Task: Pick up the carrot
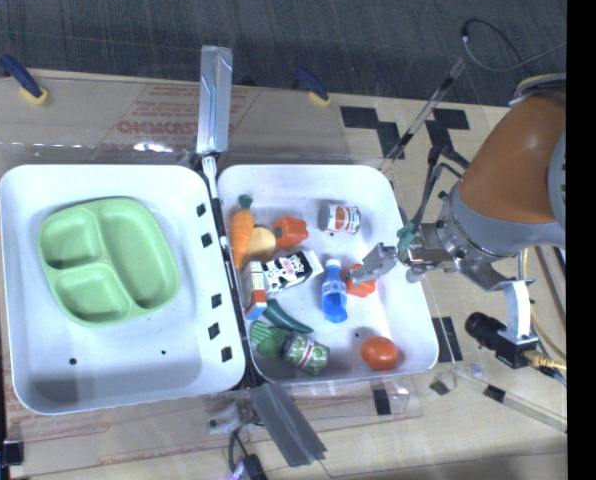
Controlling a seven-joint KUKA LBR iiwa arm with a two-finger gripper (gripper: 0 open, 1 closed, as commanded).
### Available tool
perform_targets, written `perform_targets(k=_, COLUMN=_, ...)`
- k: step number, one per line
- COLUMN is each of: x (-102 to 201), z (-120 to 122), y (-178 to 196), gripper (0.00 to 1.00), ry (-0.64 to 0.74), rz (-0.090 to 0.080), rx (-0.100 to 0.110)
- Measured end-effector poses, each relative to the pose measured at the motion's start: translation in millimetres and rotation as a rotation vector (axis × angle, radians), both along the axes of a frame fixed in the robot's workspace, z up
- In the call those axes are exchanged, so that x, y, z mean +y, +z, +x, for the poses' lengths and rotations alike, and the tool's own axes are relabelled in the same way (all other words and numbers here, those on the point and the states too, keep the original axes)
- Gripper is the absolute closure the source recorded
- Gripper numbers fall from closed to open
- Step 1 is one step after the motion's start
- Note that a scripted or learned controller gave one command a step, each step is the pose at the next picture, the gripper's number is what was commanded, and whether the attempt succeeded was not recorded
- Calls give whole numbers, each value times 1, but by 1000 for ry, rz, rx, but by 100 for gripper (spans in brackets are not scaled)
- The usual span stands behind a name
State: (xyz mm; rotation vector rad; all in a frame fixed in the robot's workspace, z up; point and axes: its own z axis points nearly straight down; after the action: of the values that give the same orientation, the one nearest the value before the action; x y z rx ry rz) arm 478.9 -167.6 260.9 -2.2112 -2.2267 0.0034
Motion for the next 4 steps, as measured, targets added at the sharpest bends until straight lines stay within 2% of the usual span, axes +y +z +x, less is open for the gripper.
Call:
perform_targets(k=1, x=74, z=67, y=-49, gripper=0, ry=-41, rz=-1, rx=2)
perform_targets(k=2, x=105, z=117, y=-45, gripper=0, ry=135, rz=-1, rx=-3)
perform_targets(k=3, x=98, z=122, y=-67, gripper=0, ry=190, rz=0, rx=1)
perform_targets(k=4, x=142, z=145, y=-68, gripper=0, ry=358, rz=-1, rx=-5)
